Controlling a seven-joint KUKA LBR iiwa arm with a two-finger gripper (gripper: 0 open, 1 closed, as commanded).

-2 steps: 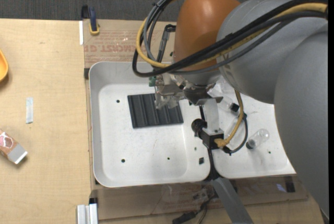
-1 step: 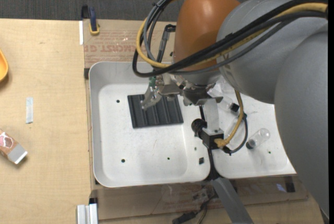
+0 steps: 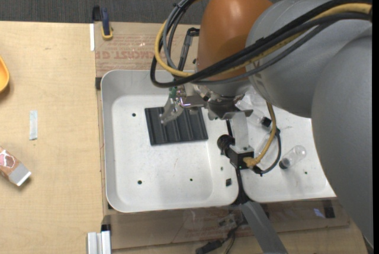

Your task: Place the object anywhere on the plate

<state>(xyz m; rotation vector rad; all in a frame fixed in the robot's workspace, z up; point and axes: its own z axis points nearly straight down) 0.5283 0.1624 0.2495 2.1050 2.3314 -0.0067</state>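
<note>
Plate [image 3: 177, 127], dark and ribbed, lay flat in the left bin [image 3: 136, 190], near that bin's back edge and closer to its right side than its left. The claw [image 3: 176, 103] hung right over the plate's back edge, and from this view it looked to be touching it or just above it. I could not tell how far open the claw was, or if it had hold of anything.

The big grey arm [image 3: 331, 69] with its orange band [image 3: 231, 28] hid the back right corner of the left bin and much of the right bin [image 3: 308, 189]. Black and yellow cables [image 3: 157, 60] looped over the back edge of the left bin. A small clear thing [image 3: 294, 158] lay in the right bin, well apart from the plate.

On the bench [image 3: 53, 57], left of the bins, a pale strip [image 3: 33, 125] lay alone. A brown and white block [image 3: 15, 168] and an orange thing [image 3: 2, 76] sat at the bench's left edge. A blue clamp [image 3: 104, 22] stood at the back edge, beside a card [image 3: 136, 48] with red letters.
</note>
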